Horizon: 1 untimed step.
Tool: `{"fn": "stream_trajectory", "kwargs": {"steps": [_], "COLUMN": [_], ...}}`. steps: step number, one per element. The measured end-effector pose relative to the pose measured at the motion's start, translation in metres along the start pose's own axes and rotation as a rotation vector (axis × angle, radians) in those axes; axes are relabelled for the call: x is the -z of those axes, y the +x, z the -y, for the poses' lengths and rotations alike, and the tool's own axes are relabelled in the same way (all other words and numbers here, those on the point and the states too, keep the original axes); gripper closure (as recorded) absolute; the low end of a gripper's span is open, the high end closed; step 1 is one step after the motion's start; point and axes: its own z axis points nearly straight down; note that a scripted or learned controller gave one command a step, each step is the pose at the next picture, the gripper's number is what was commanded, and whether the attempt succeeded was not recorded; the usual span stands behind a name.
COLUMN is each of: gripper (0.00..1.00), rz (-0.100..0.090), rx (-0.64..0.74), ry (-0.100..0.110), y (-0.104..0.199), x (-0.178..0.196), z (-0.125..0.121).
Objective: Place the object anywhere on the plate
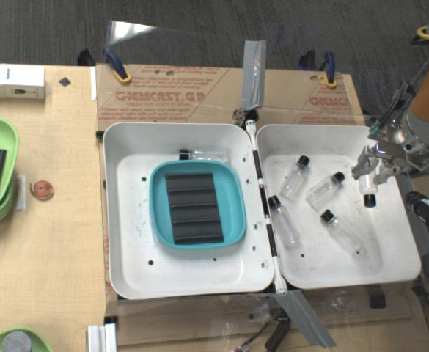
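The desk carries two white bins side by side. The left bin holds a teal plate in its middle, with a dark ribbed block lying on it and one small bottle just beyond the plate's far edge. The right bin holds several clear bottles with black caps, scattered well apart.

The claw hangs over the right bin's right edge, closed on a bottle that dangles cap down between its fingers.

The grip looks to be near one end, so the smooth bottle could slip or swing out during the carry across the wall between the bins. On release it may roll off the ribbed block, or off the plate's sloped rim, into the bin.
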Motion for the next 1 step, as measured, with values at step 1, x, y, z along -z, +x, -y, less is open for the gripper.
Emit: {"fn": "stream_trajectory", "kwargs": {"steps": [1], "gripper": [1.0], "rz": [-0.001], "rx": [0.156], "ry": [0.001], "y": [0.0582], "x": [-0.0345], "z": [0.0377]}}
